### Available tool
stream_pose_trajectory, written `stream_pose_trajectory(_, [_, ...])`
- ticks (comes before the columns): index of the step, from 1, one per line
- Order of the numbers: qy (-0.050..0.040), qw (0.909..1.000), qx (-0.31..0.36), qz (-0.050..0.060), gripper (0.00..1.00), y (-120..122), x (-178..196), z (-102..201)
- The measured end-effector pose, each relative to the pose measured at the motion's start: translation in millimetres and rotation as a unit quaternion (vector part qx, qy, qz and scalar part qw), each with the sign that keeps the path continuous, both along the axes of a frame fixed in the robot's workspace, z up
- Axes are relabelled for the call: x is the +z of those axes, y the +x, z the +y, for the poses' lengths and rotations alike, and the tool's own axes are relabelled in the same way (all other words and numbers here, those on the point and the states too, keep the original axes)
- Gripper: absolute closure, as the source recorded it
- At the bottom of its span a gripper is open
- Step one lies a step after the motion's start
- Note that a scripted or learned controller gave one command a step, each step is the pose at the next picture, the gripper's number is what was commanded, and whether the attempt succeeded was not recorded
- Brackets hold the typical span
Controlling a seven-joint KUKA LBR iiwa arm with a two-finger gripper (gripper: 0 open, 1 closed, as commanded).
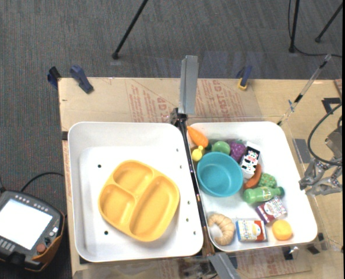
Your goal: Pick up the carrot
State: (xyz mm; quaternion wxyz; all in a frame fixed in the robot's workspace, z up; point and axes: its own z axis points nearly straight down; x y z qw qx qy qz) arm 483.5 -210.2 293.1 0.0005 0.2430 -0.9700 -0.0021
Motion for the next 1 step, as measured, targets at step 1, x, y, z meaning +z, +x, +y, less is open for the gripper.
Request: stream_pose_trajectory(1, [0.0004,1.0000,-0.001,-0.002,1.00,1.7,10.7,0.7])
